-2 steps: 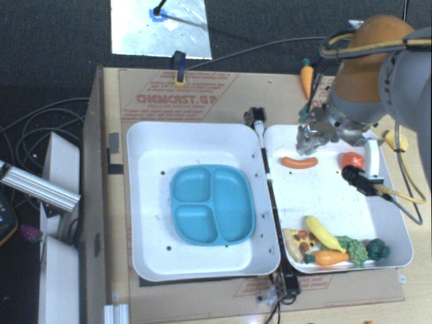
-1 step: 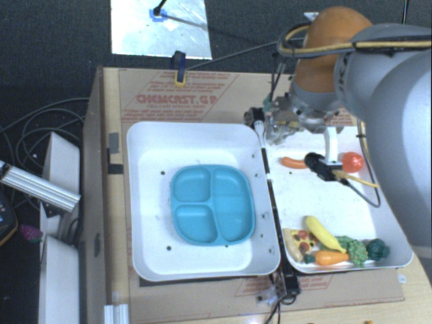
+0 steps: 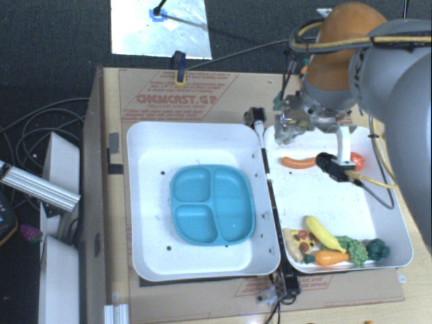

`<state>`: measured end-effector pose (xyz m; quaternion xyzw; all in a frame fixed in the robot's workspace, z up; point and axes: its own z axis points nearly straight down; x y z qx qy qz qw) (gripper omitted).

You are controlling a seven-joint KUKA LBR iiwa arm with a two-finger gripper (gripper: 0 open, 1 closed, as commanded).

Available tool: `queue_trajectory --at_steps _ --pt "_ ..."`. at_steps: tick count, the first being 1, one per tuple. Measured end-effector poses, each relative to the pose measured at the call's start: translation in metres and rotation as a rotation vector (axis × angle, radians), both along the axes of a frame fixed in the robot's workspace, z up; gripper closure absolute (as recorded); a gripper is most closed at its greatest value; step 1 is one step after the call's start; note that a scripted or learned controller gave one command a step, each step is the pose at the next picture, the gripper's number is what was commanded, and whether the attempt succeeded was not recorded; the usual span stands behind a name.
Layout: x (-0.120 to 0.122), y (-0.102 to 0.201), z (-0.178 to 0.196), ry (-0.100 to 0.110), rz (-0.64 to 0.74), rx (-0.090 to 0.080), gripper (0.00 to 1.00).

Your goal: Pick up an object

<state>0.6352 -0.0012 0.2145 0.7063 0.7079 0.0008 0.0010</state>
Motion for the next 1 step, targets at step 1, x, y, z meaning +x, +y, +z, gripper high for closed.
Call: queue_trajectory --at_steps 1 --pt "-0.0001 0.0001 -0.0002 0.0 0.001 0.0 0.0"
